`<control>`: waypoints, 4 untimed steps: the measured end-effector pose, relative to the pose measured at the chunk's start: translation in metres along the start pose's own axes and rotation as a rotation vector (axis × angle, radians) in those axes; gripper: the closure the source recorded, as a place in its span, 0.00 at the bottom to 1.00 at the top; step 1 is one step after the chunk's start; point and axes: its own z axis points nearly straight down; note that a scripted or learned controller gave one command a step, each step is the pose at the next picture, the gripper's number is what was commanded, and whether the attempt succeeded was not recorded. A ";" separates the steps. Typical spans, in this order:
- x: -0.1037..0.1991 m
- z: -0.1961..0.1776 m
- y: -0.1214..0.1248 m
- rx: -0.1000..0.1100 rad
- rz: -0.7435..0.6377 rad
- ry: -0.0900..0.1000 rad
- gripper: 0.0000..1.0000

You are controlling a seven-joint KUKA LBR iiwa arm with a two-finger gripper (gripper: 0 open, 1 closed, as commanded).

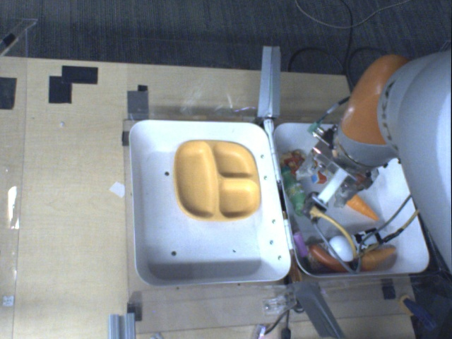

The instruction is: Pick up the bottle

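My gripper (309,165) hangs low over the upper left part of the right bin (417,249), under the grey arm with its orange band (371,97). Right beneath it is a crowded pile of small things: a red and green piece (290,164), a green piece (300,200) and something pale with blue on it (311,182). I cannot tell which of these is the bottle. The arm and wrist hide much of this bin.
The left bin (152,260) holds a yellow divided tray (215,179). In the right bin lie an orange cone (362,205), a white ball (341,246), a red-brown sausage shape (323,258), an orange-brown piece (379,257) and a purple piece (299,244).
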 end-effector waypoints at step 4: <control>-0.057 0.011 0.039 -0.001 0.125 0.001 0.00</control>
